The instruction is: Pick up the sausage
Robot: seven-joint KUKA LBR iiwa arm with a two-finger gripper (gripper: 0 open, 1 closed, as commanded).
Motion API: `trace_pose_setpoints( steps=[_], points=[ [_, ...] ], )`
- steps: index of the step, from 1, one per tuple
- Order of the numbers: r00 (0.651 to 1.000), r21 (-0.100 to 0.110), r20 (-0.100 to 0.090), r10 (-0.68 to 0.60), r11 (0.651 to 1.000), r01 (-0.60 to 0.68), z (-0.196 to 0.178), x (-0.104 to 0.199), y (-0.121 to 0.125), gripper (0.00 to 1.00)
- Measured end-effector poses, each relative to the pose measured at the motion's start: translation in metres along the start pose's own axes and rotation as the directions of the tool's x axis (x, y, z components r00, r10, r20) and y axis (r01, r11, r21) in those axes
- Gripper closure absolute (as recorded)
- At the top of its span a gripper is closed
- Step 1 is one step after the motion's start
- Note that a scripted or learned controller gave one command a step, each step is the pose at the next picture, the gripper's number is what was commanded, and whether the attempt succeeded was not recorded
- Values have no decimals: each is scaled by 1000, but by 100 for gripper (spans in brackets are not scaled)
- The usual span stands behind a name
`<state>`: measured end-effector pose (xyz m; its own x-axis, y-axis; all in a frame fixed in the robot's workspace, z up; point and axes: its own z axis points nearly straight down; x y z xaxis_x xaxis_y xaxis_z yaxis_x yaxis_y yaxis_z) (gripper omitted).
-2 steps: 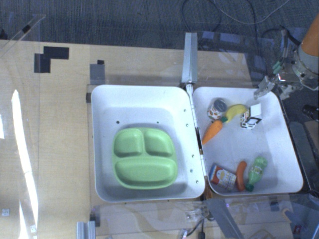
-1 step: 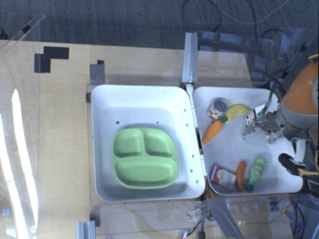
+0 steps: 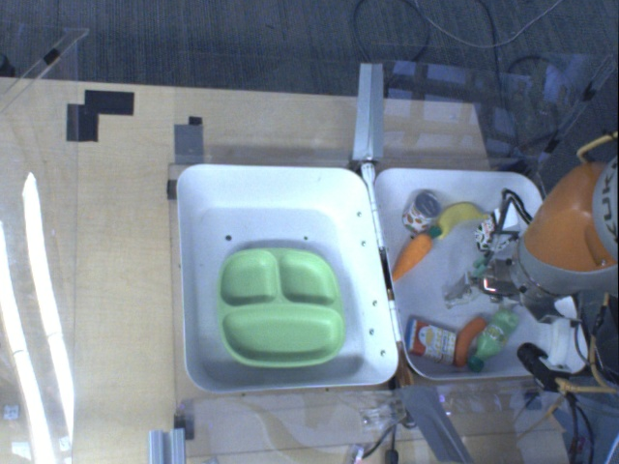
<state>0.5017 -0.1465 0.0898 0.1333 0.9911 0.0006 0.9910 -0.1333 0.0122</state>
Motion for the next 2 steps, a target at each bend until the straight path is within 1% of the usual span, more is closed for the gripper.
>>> trace_pose_setpoints(
  steps=[1,2],
  points=[
    [985,-9,5,-170,985,170,-1,15,-11,0],
    [970,-3,3,-243,970,243,0,-32,-6,0]
  ],
)
